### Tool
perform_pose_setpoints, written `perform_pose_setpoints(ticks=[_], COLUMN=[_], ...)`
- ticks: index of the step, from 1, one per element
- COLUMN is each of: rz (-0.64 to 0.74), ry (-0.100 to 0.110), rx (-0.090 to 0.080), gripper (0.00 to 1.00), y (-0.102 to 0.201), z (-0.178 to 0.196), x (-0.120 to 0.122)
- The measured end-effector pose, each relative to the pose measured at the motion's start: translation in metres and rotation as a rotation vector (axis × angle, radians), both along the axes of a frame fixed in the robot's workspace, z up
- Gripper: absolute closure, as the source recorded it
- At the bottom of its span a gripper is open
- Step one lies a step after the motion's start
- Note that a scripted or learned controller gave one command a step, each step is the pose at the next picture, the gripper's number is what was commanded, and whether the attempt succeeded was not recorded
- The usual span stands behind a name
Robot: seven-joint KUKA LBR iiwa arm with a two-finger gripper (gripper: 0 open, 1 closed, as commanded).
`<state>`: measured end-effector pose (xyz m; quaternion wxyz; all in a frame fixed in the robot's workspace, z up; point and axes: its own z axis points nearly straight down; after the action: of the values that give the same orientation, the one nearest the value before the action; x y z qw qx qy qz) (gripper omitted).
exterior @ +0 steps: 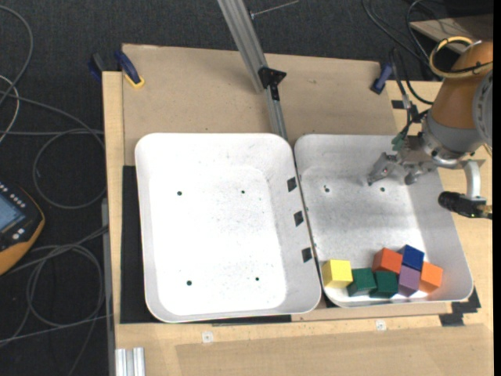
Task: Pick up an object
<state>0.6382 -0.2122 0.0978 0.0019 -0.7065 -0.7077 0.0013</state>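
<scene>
Gripper (395, 172) hangs over the far part of the right bin (352, 218), fingers spread apart, nothing between them. Nearest the camera, blocks cluster at that bin's near edge: yellow block (338, 272) slightly apart on the left, then green blocks (373, 282), orange block (386, 259), blue block (412, 255), purple block (409, 279), packed touching. Best target looks like the yellow one, since its sides are free; descend straight, fingers straddling it. Left bin (211, 225) sits beside.
</scene>
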Motion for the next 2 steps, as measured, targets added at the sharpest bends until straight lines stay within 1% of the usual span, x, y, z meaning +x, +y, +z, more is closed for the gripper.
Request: perform_pose_setpoints(ticks=[1, 2], rz=[0.001, 0.000], ry=[-0.007, -0.011], rx=[-0.002, -0.003], gripper=[1.00, 1.00], y=[0.000, 0.005], z=[0.014, 0.061], x=[0.002, -0.001])
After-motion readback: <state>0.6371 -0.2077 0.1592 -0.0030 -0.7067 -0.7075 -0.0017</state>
